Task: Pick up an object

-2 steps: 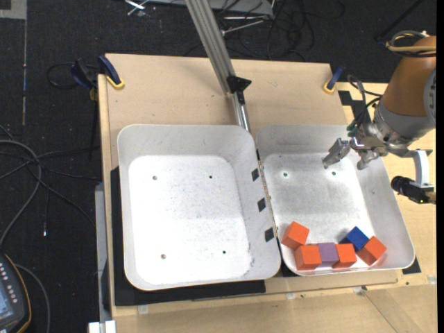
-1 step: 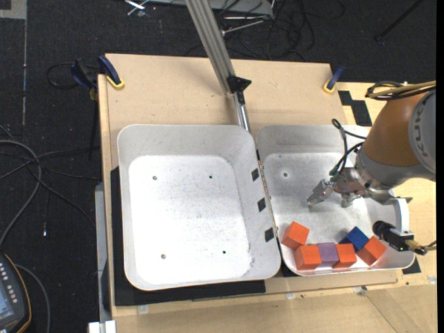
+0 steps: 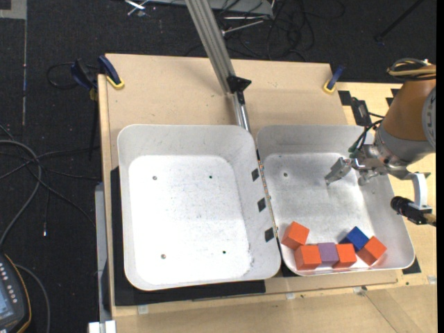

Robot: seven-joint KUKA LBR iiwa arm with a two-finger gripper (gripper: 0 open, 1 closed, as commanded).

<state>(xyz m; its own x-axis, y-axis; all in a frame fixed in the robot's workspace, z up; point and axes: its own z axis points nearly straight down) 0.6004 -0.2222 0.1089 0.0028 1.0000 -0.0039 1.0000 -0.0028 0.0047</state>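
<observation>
- Bench: pale wooden board top (image 3: 180, 92), two shallow white plastic bins side by side on it, touching along the middle.
- Left white bin (image 3: 139, 144): speckled floor, a few small dark dots on it.
- Right white bin (image 3: 305, 141): holds all the blocks, bunched along its near edge.
- Blocks, L to R: tilted orange cube (image 3: 297, 234) sitting a bit apart toward the bin's centre; second orange cube (image 3: 309, 257) by the near rim; pale purple cube (image 3: 327, 254) touching it; third orange cube (image 3: 346, 254) next in the row; dark blue cube (image 3: 356, 237) just behind that; fourth orange cube (image 3: 373, 250) at the near right corner.
- Grey arm w/ orange band (image 3: 409, 116) comes in from the right, over the right bin's far right part.
- Two-finger metal gripper (image 3: 350, 170) sits above bare bin floor, well apart from the block cluster, on the far side of it.
- Jaws: one grey finger (image 3: 338, 170) sticks out to the left, another piece hangs beside it; look spread apart, nothing between them. Angle is slanted, so only fairly sure.
- Yellow-and-blue clamps at the board's far corners, left (image 3: 111, 75) and right (image 3: 333, 80).
- Slanted metal pole (image 3: 211, 37) runs from the far side down to the seam between bins.
- Black cables on the dark floor (image 3: 41, 179) around the bench.
</observation>
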